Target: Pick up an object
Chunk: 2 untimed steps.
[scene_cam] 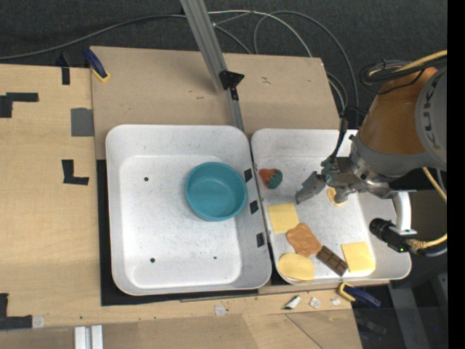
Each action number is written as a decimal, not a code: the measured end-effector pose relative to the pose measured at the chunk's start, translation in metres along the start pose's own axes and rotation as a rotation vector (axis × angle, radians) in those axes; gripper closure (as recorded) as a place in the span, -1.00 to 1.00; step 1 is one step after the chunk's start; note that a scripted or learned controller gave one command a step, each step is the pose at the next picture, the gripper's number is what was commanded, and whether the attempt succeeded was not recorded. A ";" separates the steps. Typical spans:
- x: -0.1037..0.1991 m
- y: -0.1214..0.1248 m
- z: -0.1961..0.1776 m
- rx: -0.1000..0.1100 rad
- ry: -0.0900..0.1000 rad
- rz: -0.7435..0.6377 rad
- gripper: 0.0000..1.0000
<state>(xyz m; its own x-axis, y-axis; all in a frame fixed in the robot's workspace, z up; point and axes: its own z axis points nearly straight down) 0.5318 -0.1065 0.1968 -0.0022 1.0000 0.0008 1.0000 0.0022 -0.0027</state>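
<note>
Gripper (320, 187) seen over right bin (290, 142), near its middle; fingers spread, nothing between them; small yellow piece (338, 195) just beside. Left to right: bench top of bare wood (43, 195) marked with black tape; left bin (145, 267) with teal bowl (215, 190) toward its right edge. Right bin: red-and-green object (271, 177) near left edge; yellow square (282, 217), brown piece (303, 238), pale yellow round (296, 267), dark brown bar (331, 259), second yellow square (357, 257) spread along near edge. Dark carpet (73, 13) and cables (290, 27) noted beyond bench.
</note>
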 end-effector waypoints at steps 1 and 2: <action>0.000 0.000 0.000 0.000 0.000 0.000 -1.00; 0.000 -0.004 0.064 0.006 0.000 0.002 -1.00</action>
<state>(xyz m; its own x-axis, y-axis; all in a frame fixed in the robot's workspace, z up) 0.5277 -0.1068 0.1325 -0.0003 1.0000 0.0011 1.0000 0.0003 -0.0090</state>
